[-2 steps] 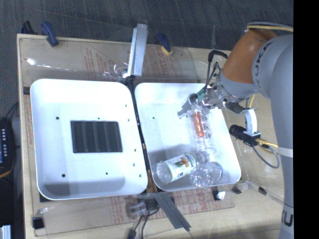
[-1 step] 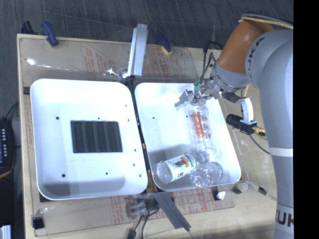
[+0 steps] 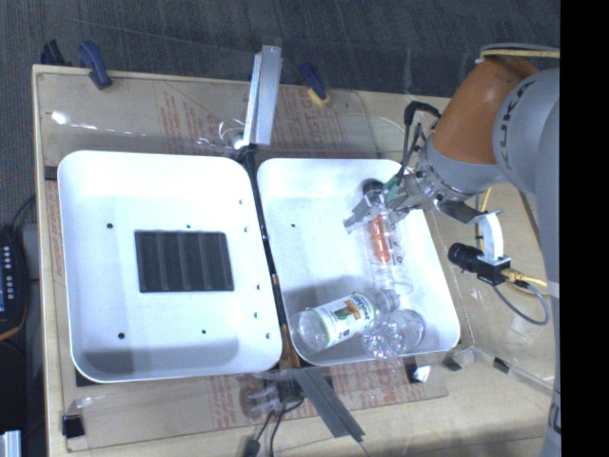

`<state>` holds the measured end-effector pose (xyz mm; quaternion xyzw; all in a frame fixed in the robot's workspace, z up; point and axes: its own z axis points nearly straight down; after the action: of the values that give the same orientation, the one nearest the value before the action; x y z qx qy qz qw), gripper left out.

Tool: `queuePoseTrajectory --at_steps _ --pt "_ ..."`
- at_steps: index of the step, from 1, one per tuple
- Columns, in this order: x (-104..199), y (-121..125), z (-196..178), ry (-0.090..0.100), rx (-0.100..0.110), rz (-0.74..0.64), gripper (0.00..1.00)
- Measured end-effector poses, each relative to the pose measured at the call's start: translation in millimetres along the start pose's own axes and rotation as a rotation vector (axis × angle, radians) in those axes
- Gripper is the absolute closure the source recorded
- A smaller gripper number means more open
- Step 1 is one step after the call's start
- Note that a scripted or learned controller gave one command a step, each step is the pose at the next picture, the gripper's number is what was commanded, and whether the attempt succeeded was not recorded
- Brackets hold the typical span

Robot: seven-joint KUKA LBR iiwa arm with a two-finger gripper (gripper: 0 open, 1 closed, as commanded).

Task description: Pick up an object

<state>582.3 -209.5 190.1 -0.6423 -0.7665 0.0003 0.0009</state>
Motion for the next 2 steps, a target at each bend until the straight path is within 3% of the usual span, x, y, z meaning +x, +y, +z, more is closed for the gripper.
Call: queuePoseTrajectory --at_steps 1,2 --pt "-6.1 32.6 37.6 -0.001 0.000 -0.014 0.00" --pt "1.5 -8.5 0.5 0.000 0.000 -0.061 0.00"
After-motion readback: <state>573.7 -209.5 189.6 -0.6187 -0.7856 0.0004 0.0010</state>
